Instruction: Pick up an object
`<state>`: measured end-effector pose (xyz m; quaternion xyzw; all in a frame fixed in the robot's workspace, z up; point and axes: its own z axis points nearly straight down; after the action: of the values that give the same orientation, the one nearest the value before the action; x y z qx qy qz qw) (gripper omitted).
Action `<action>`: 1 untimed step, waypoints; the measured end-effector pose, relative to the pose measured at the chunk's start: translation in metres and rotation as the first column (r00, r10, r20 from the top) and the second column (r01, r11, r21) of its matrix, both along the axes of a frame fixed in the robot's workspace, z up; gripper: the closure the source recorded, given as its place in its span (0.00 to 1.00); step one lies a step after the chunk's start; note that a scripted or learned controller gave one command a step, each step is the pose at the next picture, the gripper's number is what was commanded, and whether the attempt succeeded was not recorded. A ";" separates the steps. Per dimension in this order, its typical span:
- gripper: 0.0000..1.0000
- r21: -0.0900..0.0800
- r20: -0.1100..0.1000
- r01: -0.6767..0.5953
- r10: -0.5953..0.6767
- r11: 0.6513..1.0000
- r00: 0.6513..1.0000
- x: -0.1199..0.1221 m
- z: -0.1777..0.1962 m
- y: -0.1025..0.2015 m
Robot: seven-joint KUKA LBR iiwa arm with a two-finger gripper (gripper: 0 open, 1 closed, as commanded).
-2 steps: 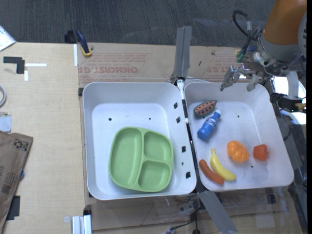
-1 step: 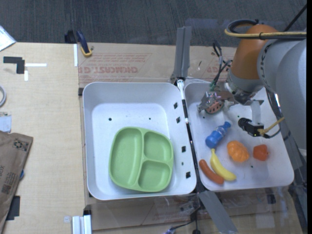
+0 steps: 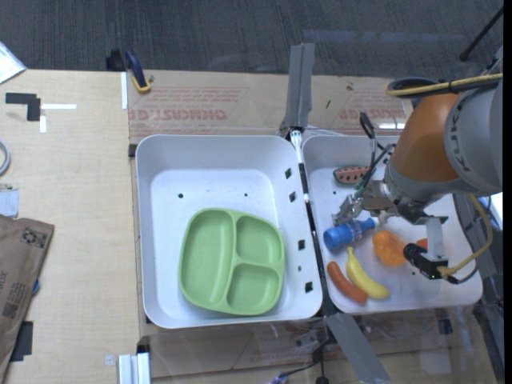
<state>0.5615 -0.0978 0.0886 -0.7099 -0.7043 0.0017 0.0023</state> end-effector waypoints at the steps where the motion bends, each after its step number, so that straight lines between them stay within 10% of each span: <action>1: 0.00 0.002 0.001 -0.117 0.117 0.993 0.993 -0.037 0.000 -0.062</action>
<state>0.5250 -0.1594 0.0890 -0.6675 -0.7446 0.0009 0.0023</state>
